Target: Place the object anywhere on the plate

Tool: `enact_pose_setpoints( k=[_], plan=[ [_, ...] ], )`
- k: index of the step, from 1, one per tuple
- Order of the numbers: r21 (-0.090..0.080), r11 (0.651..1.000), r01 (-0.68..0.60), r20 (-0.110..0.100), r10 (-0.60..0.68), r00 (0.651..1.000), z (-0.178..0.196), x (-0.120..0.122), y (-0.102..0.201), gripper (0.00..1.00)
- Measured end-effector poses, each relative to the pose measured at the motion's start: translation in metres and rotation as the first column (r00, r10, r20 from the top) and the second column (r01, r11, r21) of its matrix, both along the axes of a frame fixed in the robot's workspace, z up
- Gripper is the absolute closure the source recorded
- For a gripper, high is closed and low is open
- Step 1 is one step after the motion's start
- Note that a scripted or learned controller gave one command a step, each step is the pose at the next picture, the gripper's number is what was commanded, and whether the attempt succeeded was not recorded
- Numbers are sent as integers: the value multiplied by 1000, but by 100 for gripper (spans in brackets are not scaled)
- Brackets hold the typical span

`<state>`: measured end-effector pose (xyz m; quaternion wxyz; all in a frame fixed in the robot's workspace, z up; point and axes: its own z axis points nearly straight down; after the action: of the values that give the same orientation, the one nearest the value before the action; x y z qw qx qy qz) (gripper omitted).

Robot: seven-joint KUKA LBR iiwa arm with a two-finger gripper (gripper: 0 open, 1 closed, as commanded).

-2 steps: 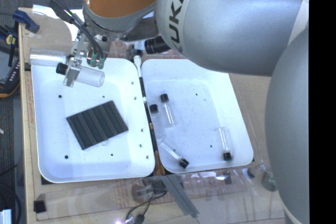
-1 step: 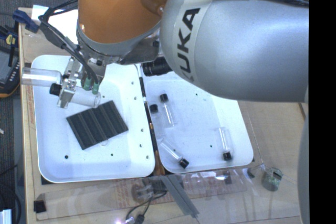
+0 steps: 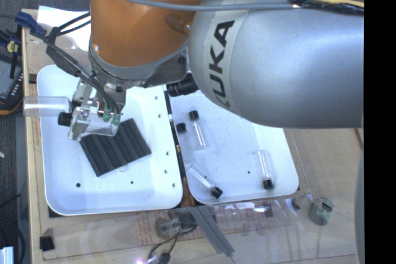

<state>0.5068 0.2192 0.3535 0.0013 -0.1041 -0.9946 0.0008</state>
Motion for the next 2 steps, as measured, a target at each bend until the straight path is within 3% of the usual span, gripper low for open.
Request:
enact_pose_setpoints(
  k=[1,2],
  plan=[
    [0,990,-140,2,140,990,-46,-30,-66,100],
    [0,909,-416,7,416,909,33,40,-24,100]
  ],
)
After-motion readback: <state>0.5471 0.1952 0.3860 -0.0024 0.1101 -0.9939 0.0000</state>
